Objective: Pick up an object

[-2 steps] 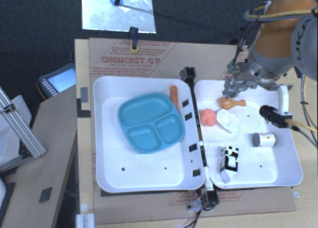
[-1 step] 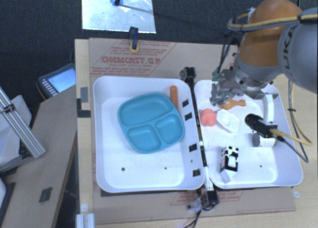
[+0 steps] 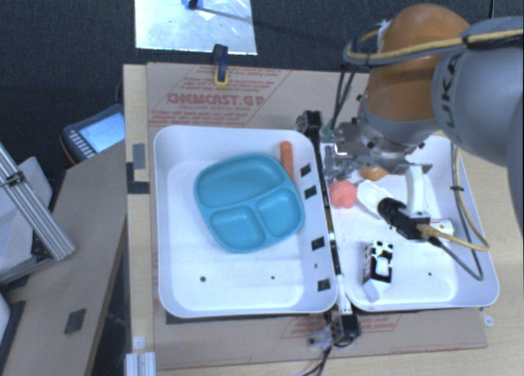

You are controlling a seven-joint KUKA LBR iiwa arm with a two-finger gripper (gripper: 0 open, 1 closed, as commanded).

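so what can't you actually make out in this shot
- Gripper: in the camera view the arm's wrist covers it, so its state is unclear.
- Orange object: mostly hidden under the arm.
- Black and white item: too small and blurred to identify.
- Carrot-like stick: lower end hidden behind the blue plate.

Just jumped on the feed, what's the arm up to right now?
The KUKA arm is reaching into the right bin, with its wrist low over that bin's far left corner. A pink object, a small orange piece and a black and white item lie there. Nothing is visibly lifted. The left bin holds a blue divided plate with a carrot-like stick beside it.
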